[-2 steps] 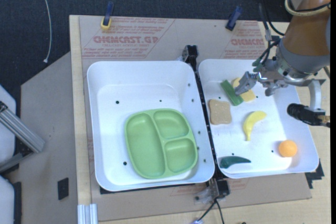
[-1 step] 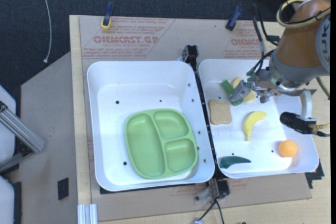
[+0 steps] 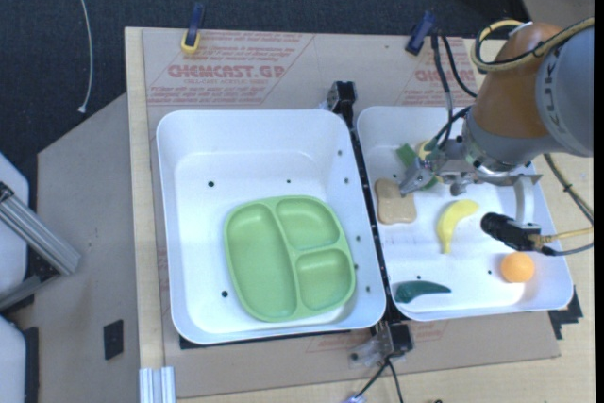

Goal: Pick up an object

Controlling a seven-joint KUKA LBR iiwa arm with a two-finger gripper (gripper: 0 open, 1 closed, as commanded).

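From the camera above, the right bin [image 3: 472, 297] holds all the small things — a slice of toy bread [image 3: 394, 202] by its left wall, a yellow toy banana [image 3: 454, 221] in the middle, an orange ball [image 3: 517, 268] near the right front corner, a dark green piece [image 3: 421, 291] along the front edge, and a bit of green [image 3: 408, 153] near the back. The gripper [image 3: 422, 175] hangs just behind the bread, at the bin's back left. I cannot tell how far its grip is spread or if it has anything. The left bin [image 3: 189, 156] carries a green divided plate [image 3: 289, 256] toward its front. The bread looks light, flat and maybe a little soft — pinching its two long sides should work best. The banana looks smooth and could slip.
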